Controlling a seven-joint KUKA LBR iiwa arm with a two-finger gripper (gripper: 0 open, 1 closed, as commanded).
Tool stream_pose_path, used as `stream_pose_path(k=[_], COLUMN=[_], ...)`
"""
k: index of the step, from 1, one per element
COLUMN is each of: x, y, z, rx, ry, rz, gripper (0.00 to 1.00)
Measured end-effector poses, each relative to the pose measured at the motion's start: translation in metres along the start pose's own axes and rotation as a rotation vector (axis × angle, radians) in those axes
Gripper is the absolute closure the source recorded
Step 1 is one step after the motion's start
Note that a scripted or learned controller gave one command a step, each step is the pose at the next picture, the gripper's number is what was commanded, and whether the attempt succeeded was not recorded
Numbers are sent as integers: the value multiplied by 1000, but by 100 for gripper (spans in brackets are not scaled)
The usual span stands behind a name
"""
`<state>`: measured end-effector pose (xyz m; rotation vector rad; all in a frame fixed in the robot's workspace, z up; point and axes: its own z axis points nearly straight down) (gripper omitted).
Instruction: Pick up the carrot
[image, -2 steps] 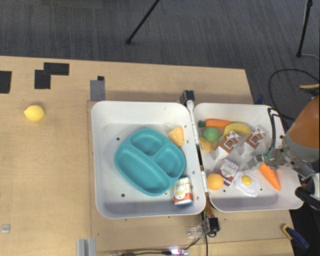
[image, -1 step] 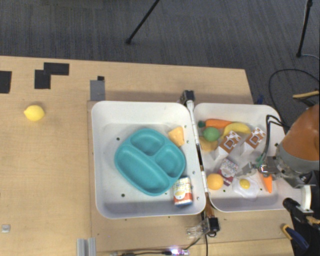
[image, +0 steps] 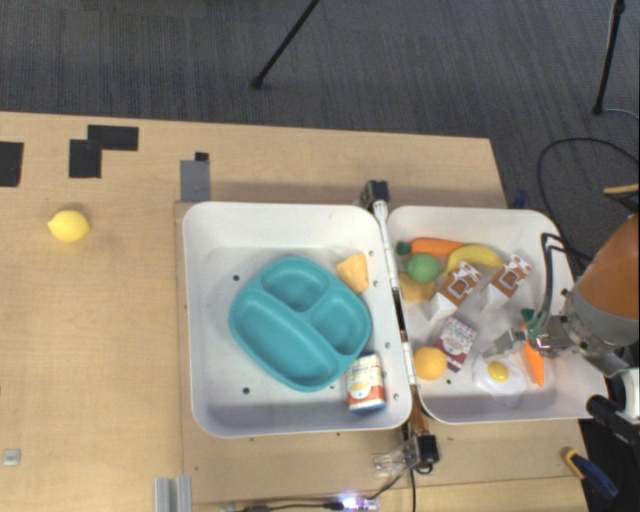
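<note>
Hovering at the right bin's (image: 556, 402) right side, gripper (image: 532, 340) touches the small carrot (image: 536, 369); can't tell if open or closed. Carrot looks light, rigid, slick, tapered, so grip the thick end.

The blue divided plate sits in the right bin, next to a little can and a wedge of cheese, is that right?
Not quite. The camera view shows the blue divided plate in the left bin, not the right one. The rest holds: the little can and the wedge of cheese lie beside it there.
</note>
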<state>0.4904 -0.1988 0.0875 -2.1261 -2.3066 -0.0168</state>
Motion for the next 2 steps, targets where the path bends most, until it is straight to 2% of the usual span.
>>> stream_pose_path(k=[1, 2], x=[-2, 64], y=[2, 2], z=[-11, -27], rx=[-8, 3], ry=[-8, -10], rz=[1, 102], gripper=[100, 100])
